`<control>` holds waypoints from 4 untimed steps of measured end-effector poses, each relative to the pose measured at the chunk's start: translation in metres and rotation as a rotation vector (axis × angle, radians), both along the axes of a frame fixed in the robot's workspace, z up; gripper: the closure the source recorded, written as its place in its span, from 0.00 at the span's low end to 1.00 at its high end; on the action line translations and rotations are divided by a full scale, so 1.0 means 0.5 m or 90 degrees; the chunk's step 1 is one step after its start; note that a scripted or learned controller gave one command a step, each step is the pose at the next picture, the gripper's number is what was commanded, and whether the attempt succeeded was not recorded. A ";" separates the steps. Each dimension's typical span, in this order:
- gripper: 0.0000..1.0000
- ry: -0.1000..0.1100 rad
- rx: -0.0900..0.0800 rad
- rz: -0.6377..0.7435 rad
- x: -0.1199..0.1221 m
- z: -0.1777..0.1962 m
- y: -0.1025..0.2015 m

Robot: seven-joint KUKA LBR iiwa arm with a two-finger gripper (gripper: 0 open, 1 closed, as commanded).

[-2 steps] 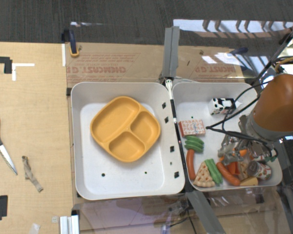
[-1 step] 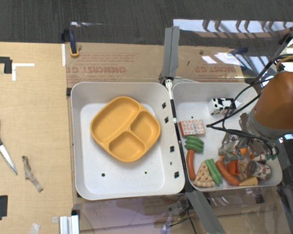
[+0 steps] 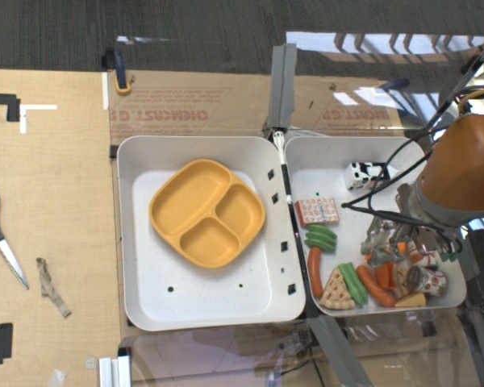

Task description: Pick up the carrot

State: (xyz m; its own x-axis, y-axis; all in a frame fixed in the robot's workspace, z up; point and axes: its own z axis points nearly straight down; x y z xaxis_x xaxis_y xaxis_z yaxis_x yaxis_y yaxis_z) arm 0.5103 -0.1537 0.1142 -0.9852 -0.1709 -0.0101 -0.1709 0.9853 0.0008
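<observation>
Orange tapered toy carrot lies diagonally, just below-left of the gripper; fingers' state I cannot tell amid clutter.

I see the hand low in the right bin, over a heap of toy food. A carrot lies beside a pizza slice. The yellow divided plate sits in the left bin.
</observation>
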 end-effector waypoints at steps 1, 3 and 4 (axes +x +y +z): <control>1.00 0.006 0.000 0.010 -0.005 -0.048 0.012; 0.00 -0.006 -0.002 -0.017 0.009 -0.038 -0.133; 0.00 0.005 0.000 -0.156 0.109 -0.048 -0.129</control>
State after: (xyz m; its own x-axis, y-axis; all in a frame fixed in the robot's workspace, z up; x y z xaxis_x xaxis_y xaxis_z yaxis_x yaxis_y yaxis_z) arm 0.5650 -0.2184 0.0903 -0.9973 0.0734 -0.0027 0.0734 0.9973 0.0016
